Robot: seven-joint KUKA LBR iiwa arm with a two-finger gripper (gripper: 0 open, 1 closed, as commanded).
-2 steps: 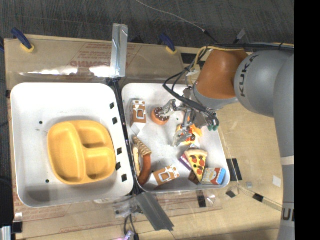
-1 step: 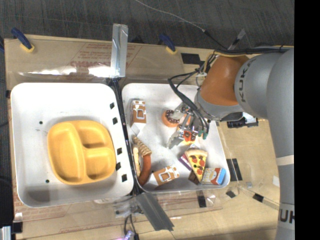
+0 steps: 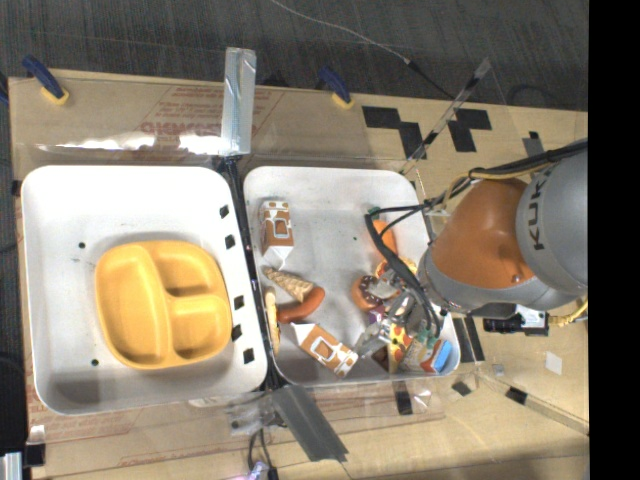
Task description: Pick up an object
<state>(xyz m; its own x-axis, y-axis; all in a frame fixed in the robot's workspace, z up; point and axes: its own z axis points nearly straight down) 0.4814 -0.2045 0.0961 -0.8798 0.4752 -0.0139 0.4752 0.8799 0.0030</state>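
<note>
While the arm (image 3: 500, 243) reaches in from the right over the right bin (image 3: 330, 183), its gripper (image 3: 392, 328) sits low in that bin's near right corner, buried in clutter. Whether it is open, and whether it grips anything, cannot be told from this angle.

Writing: white letters "KU" read sideways on the grey arm housing; the rest is cut off. Faint reddish print runs across the cardboard (image 3: 150, 103) behind the bins, illegible.

Right bin contents: a small brown-and-white carton (image 3: 277, 223) near the far left, its face printed but unreadable; a second similar carton (image 3: 326, 347) toward the near edge; a cone-shaped piece (image 3: 289, 284) touching a reddish sausage-shaped item (image 3: 300, 306) at mid-left; a brown doughnut-shaped item (image 3: 372, 290) just beside the gripper; small multicoloured items (image 3: 418, 353) clustered at the gripper, in the near right corner.

Left bin (image 3: 60, 198): a yellow compartment tray (image 3: 160, 301) lies flat at centre.

Black cables (image 3: 385, 238) loop from the wrist over the right bin.
</note>
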